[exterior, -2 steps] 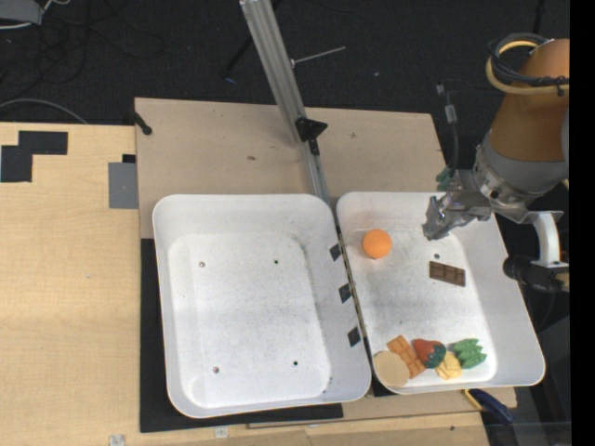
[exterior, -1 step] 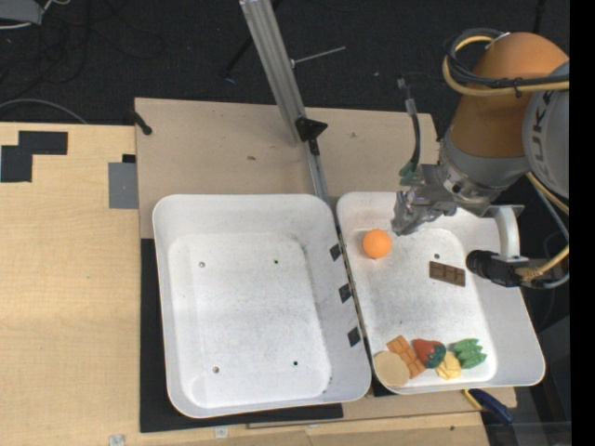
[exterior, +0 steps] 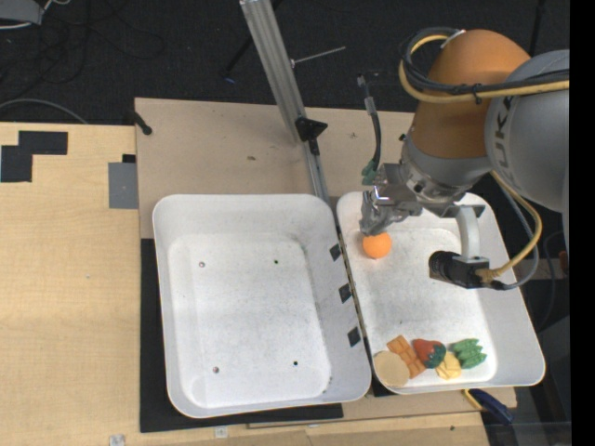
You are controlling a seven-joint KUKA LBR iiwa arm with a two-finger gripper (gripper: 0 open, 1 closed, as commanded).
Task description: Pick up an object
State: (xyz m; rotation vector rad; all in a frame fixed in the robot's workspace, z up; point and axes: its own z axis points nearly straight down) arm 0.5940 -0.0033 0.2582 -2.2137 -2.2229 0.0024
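A small orange ball point(exterior: 376, 245) sits at the far left of the right white bin point(exterior: 521, 342), close to the wall shared with the other bin. My gripper point(exterior: 375, 219) hangs straight over the ball, its tip meeting the ball's top edge in the camera view. Whether the ball is held or resting on the bin floor I cannot tell. A cluster of small toy pieces lies at the near edge of the same bin: a tan disc point(exterior: 391, 370), an orange piece point(exterior: 403, 349), a red piece point(exterior: 428, 351), a yellow piece point(exterior: 449, 368) and a green piece point(exterior: 468, 352).
The left white bin point(exterior: 177, 249) lies beside the right one, joined by black clips point(exterior: 345, 293). A slanted metal rail point(exterior: 279, 72) rises behind the bins. A black connector with cables point(exterior: 460, 269) hangs off the arm over the right bin's middle.
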